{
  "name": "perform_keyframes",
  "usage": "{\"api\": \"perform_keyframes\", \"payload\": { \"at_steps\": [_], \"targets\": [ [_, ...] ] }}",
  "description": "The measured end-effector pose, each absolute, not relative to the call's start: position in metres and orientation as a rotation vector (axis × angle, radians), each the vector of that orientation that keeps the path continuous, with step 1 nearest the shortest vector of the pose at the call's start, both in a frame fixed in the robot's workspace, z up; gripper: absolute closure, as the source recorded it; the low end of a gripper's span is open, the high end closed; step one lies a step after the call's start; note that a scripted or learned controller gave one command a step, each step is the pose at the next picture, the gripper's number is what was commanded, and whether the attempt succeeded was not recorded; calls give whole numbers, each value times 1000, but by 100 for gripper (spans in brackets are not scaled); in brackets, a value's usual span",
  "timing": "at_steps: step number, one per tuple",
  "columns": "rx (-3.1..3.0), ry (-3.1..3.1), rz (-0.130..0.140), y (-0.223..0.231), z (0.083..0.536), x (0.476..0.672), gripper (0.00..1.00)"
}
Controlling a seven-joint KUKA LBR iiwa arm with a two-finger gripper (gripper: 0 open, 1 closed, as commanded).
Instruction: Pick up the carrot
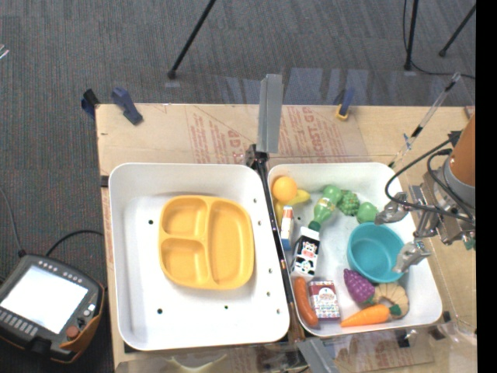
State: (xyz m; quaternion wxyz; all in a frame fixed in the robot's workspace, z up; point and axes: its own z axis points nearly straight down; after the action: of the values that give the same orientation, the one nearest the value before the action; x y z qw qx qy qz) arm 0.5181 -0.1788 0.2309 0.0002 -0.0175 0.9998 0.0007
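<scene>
The carrot (365, 315) — a smooth orange taper — lies at the near edge of the right bin (432, 301), beside knobbly purple grapes (358, 285). Behind sits a glossy teal bowl (375, 252). The gripper (401, 235) hangs over the bowl's right rim, fingers spread wide, holding nothing. Dark carpet lies beyond the plywood bench (194, 134).

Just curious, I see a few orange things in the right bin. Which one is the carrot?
The carrot is the tapered one lying at the bin's front edge. The orange is round, at the back; the sausage is redder and blunt-ended.
</scene>
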Motion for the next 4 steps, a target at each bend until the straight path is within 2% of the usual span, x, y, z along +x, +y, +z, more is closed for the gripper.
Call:
{"api": "perform_keyframes", "payload": {
  "at_steps": [1, 2, 3, 4],
  "targets": [
    [-89, 3150, 10, -140, 98, 477, 0],
    [-98, 3142, 6, -139, 110, 481, 100],
    [-286, 3116, -5, -172, 244, 545, 100],
    [-474, 3103, 2, -211, 236, 571, 100]
  ]
}}
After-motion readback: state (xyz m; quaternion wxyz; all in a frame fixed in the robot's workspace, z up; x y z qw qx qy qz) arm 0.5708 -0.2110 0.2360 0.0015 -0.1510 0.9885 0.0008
